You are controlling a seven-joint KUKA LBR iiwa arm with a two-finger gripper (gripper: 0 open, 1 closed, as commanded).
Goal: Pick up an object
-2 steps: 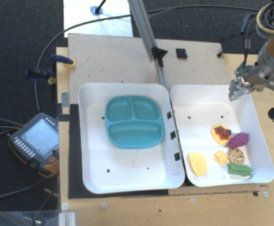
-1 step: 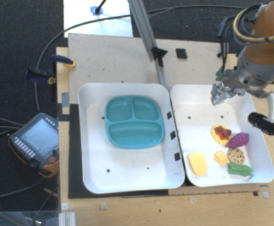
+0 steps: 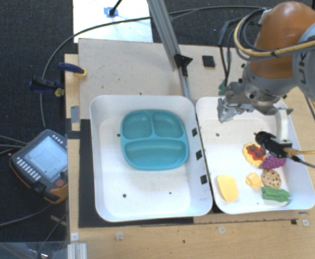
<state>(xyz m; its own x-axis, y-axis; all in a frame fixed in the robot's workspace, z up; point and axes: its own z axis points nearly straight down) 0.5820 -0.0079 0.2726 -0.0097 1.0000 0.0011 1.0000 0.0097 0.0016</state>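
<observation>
In the right bin (image 3: 211, 144), several toy foods lie at the near right: a red and yellow pizza slice (image 3: 253, 154), purple grapes (image 3: 275, 162), a speckled cookie (image 3: 270, 178), a green vegetable (image 3: 276, 195), a small yellow piece (image 3: 253, 179) and a yellow cheese wedge (image 3: 227, 188). My gripper (image 3: 230, 112) hangs over the bin's far left corner, well apart from the toys. It looks open, with nothing between its fingers.
The left bin (image 3: 106, 161) holds a teal divided plate (image 3: 154, 139). A black fitting with a cable (image 3: 272, 142) lies just above the pizza slice. A grey pole (image 3: 168, 34) slants across the back. A teach pendant (image 3: 41, 163) sits off the bench at left.
</observation>
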